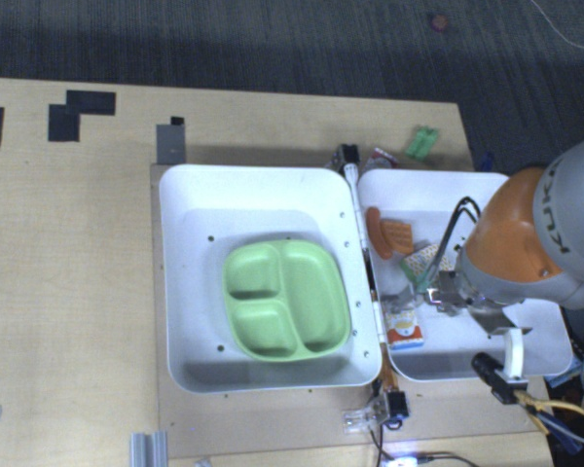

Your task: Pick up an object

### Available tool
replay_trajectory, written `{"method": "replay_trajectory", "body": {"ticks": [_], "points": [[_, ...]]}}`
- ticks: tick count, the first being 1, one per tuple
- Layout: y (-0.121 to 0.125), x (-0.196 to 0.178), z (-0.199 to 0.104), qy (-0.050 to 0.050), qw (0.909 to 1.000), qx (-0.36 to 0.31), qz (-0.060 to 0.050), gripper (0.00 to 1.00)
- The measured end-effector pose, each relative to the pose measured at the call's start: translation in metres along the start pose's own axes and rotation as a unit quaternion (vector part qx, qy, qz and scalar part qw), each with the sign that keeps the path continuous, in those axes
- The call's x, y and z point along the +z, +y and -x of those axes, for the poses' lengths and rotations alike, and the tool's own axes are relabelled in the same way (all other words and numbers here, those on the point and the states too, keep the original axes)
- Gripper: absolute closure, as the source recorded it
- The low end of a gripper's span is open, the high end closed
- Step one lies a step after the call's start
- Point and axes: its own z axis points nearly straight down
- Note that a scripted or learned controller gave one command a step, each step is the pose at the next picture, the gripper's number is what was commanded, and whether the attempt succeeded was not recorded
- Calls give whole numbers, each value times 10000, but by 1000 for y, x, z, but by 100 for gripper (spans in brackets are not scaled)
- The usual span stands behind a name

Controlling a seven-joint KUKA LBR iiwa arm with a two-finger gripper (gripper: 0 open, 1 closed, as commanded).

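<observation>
Robot lab — bench (68,261), bins (190,202)

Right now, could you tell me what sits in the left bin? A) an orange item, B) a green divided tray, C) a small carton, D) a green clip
B: the green tray, with three compartments, lies in the left bin; the orange item and the small carton lie in the right bin.
</observation>
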Motion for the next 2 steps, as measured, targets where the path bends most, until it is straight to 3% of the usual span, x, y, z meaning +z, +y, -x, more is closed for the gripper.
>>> {"method": "replay_trajectory", "body": {"ticks": [1, 2], "points": [[3, -12, -2, 21, 10000, -19, 24, 100], [3, -12, -2, 21, 10000, -17, 22, 0]]}}
